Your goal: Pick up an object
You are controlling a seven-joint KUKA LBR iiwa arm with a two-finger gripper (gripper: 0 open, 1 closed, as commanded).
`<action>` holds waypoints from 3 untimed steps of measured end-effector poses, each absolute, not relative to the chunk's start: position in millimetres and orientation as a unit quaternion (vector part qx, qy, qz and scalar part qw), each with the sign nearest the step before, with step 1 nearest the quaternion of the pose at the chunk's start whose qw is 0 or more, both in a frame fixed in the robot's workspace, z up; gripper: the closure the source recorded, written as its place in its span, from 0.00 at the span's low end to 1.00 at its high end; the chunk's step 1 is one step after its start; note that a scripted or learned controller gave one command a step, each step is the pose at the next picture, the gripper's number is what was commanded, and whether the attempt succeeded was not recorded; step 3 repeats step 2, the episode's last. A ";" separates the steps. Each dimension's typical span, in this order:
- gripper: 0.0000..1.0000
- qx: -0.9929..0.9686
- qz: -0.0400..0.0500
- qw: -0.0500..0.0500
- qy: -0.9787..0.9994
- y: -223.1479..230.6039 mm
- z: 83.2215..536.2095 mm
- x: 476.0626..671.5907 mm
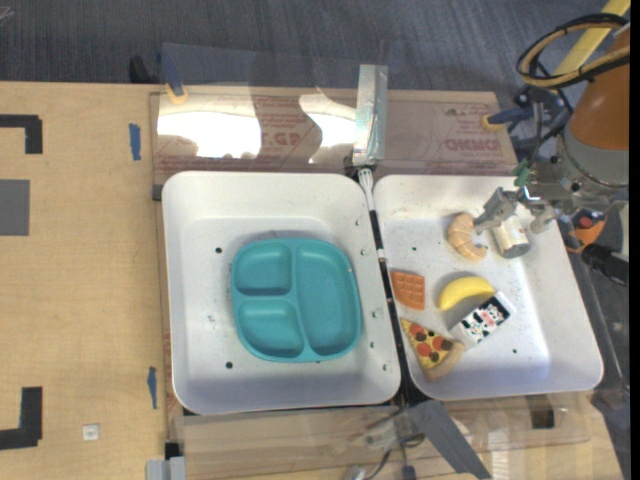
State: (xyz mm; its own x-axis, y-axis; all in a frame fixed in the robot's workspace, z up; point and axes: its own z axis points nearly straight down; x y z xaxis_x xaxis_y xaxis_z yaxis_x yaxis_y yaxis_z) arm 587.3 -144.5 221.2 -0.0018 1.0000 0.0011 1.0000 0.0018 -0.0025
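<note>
Croissant (465,235) looks like the pick target: it lies in the upper left part of the right bin (570,368), just left of the fingers (492,211). Gripper (508,220) hangs low over that bin's upper right area, reaching in from the right; one grey finger slants toward the croissant and a pale cylindrical part sits just beside it. Can't tell whether the fingers are apart or together, and nothing shows between them, so I judge no grasp yet. Outward from there: banana (468,292) near the bin's middle, black-and-white patterned block (483,319) touching its lower edge, orange waffle piece (408,288) by the left wall, pizza slice (432,347) below it near the front left. Left bin (190,268) carries a teal divided plate (297,299). Both bins sit on the worktop (70,268), clear panel behind them. To do this step well, I'd centre over the croissant's thick middle, not its tapered tip, with the fingers straddling its narrow width so it can't roll out. Come straight down, close only once both fingers flank it. It stands well apart from the banana, so clutter risk is low. The left bin wall is the closer obstacle. Lift slowly and check it's actually held.
</note>
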 end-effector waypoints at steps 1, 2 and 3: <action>0.00 -0.745 -0.001 -0.001 -0.667 -160.5 96.9 609.8; 0.00 -0.741 0.001 0.002 -0.671 -132.3 96.2 598.7; 0.00 -0.741 0.001 0.002 -0.671 -132.3 96.2 598.7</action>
